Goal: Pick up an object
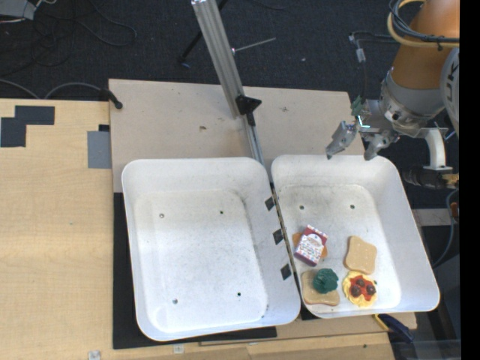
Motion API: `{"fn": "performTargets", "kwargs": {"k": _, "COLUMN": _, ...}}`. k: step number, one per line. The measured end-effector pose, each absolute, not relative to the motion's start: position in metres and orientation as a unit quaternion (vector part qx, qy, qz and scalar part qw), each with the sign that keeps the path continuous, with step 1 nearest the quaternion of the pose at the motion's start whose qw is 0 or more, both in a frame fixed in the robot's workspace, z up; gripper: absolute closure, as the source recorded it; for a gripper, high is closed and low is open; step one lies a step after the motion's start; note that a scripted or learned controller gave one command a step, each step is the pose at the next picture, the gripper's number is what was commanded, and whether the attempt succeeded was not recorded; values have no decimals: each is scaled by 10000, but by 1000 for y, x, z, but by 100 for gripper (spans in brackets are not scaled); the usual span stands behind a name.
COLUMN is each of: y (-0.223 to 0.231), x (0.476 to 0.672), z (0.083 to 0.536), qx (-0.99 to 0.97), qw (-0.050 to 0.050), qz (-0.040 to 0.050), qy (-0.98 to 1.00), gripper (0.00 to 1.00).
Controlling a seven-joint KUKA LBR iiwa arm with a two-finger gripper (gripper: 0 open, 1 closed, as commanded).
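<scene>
A pale plywood board lies on the table to the left of the pincer, with a small dark hole in it. Farther left of the pincer sits a light wood table bearing dark blue and grey rectangles. A slanted aluminium post rises up-left of the pincer. Above and behind the pincer, the floor is dark carpet strewn with cables.

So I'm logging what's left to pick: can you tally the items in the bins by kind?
Bread slice, plain: 1
Bread slice with green lump on top: 1
Small red and white carton: 1
Yellow piece with red topping: 1
Total: 4, all in the right bin.
</scene>
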State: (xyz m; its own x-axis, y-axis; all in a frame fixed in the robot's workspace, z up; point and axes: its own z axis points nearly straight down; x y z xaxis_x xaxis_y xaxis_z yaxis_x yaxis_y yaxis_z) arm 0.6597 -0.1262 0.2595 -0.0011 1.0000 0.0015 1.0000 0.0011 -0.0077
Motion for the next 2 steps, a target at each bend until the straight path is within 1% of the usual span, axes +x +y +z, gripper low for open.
{"fn": "performTargets", "kwargs": {"k": 1, "y": -126, "x": 660, "z": 263, "qx": -7058, "qw": 10, "qz": 10, "qy": -7084, "gripper": 0}}
{"fn": "performTargets", "kwargs": {"k": 2, "y": -126, "x": 668, "z": 214, "qx": -7055, "qw": 28, "qz": 23, "qy": -7087, "gripper": 0}}
